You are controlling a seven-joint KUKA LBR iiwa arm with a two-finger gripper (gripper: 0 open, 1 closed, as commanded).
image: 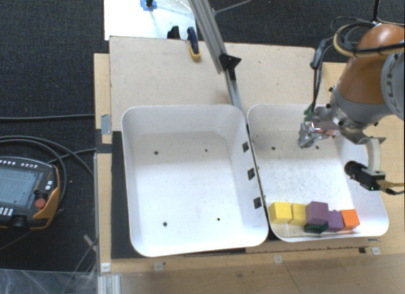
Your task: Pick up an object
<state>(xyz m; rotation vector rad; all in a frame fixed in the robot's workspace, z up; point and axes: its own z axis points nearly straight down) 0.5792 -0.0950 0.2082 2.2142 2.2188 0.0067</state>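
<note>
gripper (308, 136): above the right bin's (288, 166) bare upper floor | finger state: cannot tell, too small and blurred | blocks: 2 yellow (281, 212), 2 purple (317, 210), 1 orange (350, 218), 1 dark green (315, 227) along that bin's near edge, well apart from gripper

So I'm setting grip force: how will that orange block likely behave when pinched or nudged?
The orange block looks like a small solid cube, so probably stiff and light. Flat faces suggest sliding, not rolling. It sits against the purple block near the bin wall, so a nudge may jam it.

Pincer (308, 136) over right bin (278, 160), yellow (280, 212), purple (317, 210), orange blocks (350, 218) along its near wall
</note>
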